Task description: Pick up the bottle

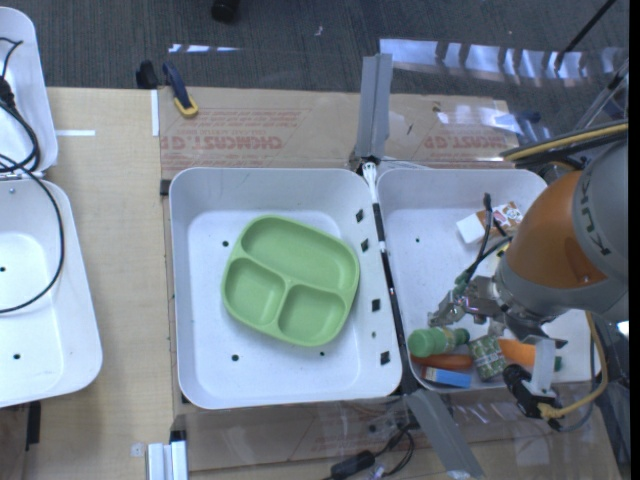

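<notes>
Bottle [437,342], green, lying on its side near the front edge of the right bin [420,218], touching the clutter beside it. Gripper [462,306] poised just above it; whether it is spread or closed cannot be told. Probably light, smooth and roll-prone plastic, best taken across mid-body.

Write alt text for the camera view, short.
A grey and orange robot arm reaches into the right white bin, its gripper low over a clutter of small items including a green bottle. The left white bin holds a green divided plate.
</notes>
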Controlling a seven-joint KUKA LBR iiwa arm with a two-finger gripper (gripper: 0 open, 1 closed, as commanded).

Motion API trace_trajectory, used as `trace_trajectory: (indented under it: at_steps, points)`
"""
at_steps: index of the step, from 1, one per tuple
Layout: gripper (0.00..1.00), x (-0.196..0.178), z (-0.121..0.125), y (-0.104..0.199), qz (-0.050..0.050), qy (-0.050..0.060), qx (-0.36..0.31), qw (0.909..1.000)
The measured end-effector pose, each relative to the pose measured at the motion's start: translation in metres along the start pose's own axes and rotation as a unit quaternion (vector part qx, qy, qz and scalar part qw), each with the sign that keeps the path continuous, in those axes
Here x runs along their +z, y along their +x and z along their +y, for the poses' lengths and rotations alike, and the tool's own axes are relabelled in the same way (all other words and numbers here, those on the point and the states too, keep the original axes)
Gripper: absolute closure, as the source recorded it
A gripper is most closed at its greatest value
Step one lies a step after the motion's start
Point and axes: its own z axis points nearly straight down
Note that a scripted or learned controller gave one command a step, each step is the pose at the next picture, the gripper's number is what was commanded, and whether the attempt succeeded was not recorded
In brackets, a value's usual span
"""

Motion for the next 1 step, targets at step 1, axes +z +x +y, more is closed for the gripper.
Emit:
trace_trajectory:
  at_steps: [1]
  points:
    - [0.00,-0.0997,-0.0076,0.0395,-0.001,0.000,0.047,0.9989]
